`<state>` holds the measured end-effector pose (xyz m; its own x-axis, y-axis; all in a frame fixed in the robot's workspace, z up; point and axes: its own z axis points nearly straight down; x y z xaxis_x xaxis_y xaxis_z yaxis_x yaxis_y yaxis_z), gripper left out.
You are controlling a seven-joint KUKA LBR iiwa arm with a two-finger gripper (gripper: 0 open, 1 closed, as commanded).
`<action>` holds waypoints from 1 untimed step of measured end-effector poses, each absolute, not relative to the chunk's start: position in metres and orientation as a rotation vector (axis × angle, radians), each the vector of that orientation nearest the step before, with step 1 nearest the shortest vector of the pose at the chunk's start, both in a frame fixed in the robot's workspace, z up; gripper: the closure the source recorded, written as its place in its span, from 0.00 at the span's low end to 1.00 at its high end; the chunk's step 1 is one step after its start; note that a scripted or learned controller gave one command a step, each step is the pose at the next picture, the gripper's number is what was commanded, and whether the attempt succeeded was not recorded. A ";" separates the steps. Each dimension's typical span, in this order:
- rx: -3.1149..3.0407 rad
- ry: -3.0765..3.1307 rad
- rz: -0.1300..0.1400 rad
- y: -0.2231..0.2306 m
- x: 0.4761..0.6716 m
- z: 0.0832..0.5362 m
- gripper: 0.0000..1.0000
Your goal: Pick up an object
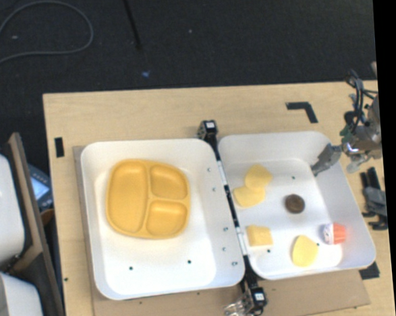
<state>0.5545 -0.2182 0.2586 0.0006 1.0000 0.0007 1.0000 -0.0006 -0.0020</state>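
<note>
Bench (181, 108) of pale wood carries two shallow white plastic bins side by side, seen from above. Across from the gripper, the far bin (97, 262) holds a yellow plastic plate (147, 198) divided into three compartments, lying flat near its middle. The near bin (346, 245) has the gripper (330, 157) over its upper right corner, grey metal reaching in from the edge of the view; whether its jaws are open or closed cannot be told, and nothing is seen between them. Well below the jaws, a yellow rounded piece (304, 251) rests near the bin's front wall. Farther across the bin from the jaws, two pale yellow round slices (253, 186) lie touching each other, and a yellow square block (259, 236) sits below them. Below the jaws, at the bin's right side, lies a small orange and white object (332, 233). Nearest the jaws, down and slightly inward, sits a small dark brown round object (294, 204).
</note>
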 end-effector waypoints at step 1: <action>-2.218 -2.223 0.001 -0.191 0.615 0.292 0.00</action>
